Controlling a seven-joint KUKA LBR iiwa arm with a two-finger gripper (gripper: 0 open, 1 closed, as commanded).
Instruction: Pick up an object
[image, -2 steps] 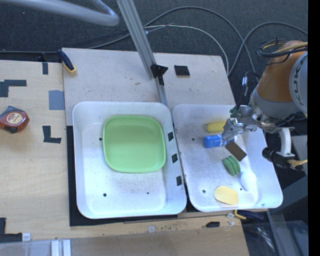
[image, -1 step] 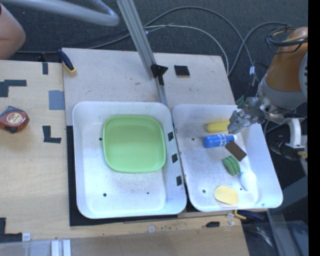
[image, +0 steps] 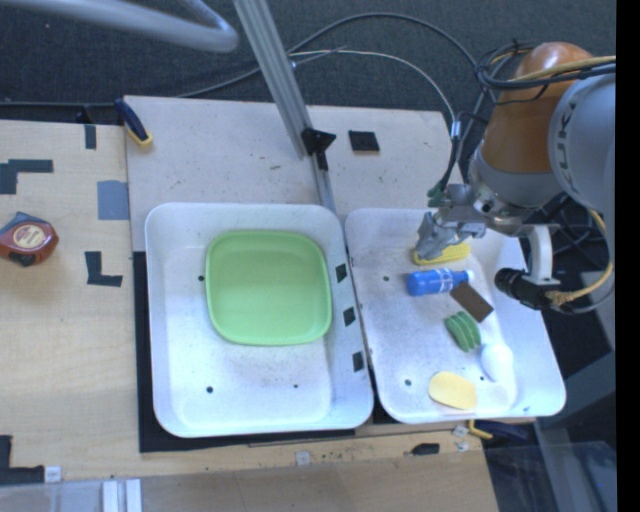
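As I read the scene from my station, the arm reaches over the right bin, while the left bin bears a green plate. I judge the step as the descent. The gripper hangs low over a yellow block, just above a blue tube; whether it is released or clenched I cannot tell. Nearby lie a brown block, green brush, and yellow lump. Next, I would need a firm closure, then a straight lift.
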